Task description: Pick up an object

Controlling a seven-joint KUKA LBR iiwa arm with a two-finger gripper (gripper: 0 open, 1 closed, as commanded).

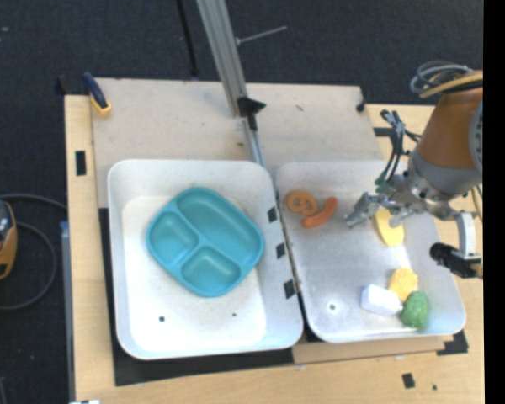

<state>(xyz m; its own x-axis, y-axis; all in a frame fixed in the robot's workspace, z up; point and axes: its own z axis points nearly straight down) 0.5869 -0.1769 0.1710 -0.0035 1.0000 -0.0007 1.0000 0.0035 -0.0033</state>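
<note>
Camera view: arm's jaws, state unclear, hover over right bin (337, 322) by yellow banana-like toy (390, 231), apparently lining up a pick.

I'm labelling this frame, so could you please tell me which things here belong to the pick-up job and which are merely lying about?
Part of the job:
- gripper
- yellow piece beneath it
- orange sausage
- pretzel
- corn
- white block
- green piece
- right bin

Just lying about:
- teal divided plate
- left bin
- metal post
</note>
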